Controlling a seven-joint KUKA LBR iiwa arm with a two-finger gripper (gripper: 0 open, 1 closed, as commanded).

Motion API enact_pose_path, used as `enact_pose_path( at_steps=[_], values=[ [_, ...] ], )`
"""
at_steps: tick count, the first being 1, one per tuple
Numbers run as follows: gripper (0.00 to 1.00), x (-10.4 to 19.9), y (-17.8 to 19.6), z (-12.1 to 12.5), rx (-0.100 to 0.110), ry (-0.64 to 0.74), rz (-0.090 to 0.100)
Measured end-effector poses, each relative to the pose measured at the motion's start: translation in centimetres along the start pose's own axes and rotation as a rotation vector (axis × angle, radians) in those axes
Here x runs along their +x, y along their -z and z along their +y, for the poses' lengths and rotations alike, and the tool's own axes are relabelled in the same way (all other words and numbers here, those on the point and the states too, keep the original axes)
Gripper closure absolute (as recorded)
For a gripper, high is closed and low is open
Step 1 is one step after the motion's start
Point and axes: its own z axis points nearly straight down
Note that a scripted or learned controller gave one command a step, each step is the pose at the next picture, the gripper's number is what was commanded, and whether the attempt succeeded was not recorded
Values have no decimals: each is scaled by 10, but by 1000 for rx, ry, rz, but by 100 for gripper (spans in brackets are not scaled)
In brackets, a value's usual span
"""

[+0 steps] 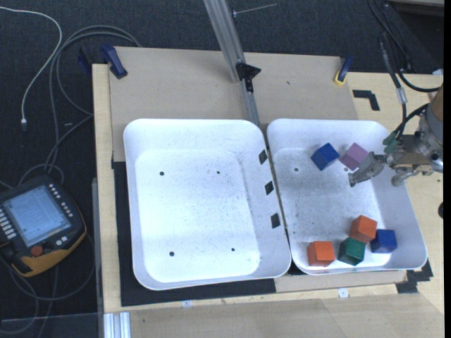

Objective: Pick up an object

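Several small cubes lie in the right bin (303, 203). A blue cube (324, 155) and a pale purple cube (354, 155) sit side by side near its far end. Near the front edge are an orange cube (363, 227), a second orange cube (320, 253), a green cube (352, 251) and a blue cube (384, 241). My gripper (381, 174) hangs over the right side of this bin, open, with nothing between its fingers. Its left finger (361, 173) is just below and right of the purple cube.
The left bin (190, 203) lies beside the right one, joined by black clips (270, 187). A metal pole (224, 27) slants over the bench's far side. A teach pendant (35, 220) and cables lie on the floor at left.
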Motion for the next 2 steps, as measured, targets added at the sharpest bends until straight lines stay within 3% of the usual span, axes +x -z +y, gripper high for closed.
enact_pose_path(
  at_steps=[1,2],
  values=[
    [0,32,-94,60,10,3,3],
    [0,-3,-158,101,4,-2,-2]
  ],
)
